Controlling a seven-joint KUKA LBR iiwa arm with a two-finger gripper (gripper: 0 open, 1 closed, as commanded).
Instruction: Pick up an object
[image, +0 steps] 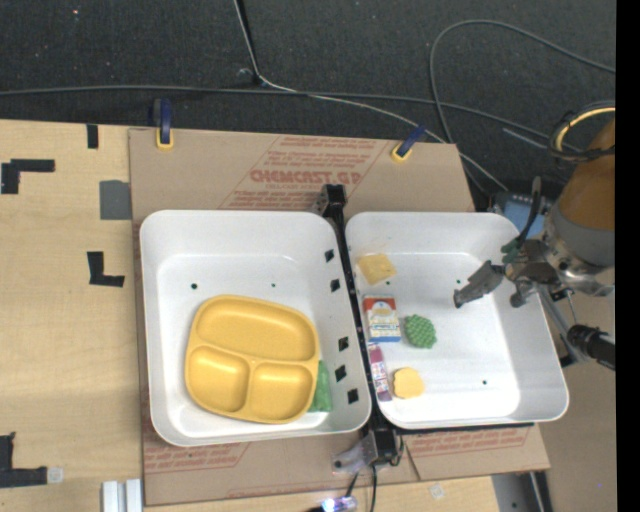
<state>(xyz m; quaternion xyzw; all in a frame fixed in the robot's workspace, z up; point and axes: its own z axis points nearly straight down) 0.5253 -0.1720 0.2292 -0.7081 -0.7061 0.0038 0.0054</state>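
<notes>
My gripper (492, 293) hangs over the right side of the right bin (500, 405). Its two dark fingers are spread open with nothing between them. Left of it on the bin floor lie a green knobbly piece (420, 331), a small red and white box (381, 320), a tan wedge (376, 268), a round yellow piece (407, 382) and a thin purple stick (378, 368). The closest of these, the green piece, is well apart from the fingers.
The left bin (165, 260) holds a yellow divided tray (250, 358) with a green item (322, 388) wedged at its right edge. Both bins rest on a cardboard sheet (300, 170). Cables run across the dark backdrop behind.
</notes>
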